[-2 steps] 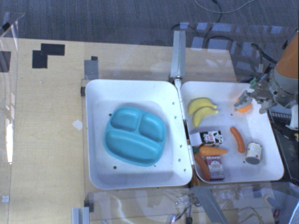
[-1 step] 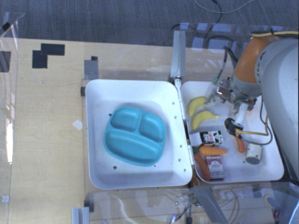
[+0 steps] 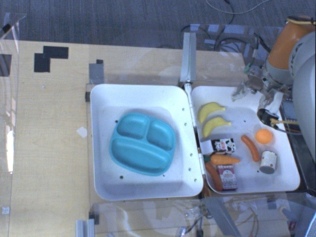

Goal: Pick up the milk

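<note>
Left bin (image 3: 98,132): a blue divided plate (image 3: 143,143) is held at its middle.
Right bin (image 3: 291,177): two bananas (image 3: 212,118), the milk (image 3: 223,145), a carrot (image 3: 224,159), a red box (image 3: 226,177), a sausage (image 3: 250,147), an orange (image 3: 264,136) and a can (image 3: 268,162) are held.
Milk: found near the divider, between bananas and carrot, untouched.
End effector (image 3: 256,90): seen over the right bin's far corner, well apart from the milk; its opening cannot be told.
</note>
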Available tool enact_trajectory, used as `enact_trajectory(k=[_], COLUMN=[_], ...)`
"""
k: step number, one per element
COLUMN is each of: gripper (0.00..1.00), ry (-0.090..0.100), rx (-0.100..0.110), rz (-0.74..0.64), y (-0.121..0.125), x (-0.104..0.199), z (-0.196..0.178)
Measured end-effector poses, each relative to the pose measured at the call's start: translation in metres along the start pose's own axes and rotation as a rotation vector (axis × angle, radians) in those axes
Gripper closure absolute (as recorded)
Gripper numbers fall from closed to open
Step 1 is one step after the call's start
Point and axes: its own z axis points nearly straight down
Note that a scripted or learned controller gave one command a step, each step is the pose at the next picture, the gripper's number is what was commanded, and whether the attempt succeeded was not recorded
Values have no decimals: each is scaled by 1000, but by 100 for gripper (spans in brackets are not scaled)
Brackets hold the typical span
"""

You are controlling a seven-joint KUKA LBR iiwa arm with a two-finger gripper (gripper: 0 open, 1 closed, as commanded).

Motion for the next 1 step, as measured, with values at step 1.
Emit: enact_trajectory(k=[1], gripper=[0], ry=[-1], rx=[-1], rz=[-42], y=[8], x=[-20], z=[-31])
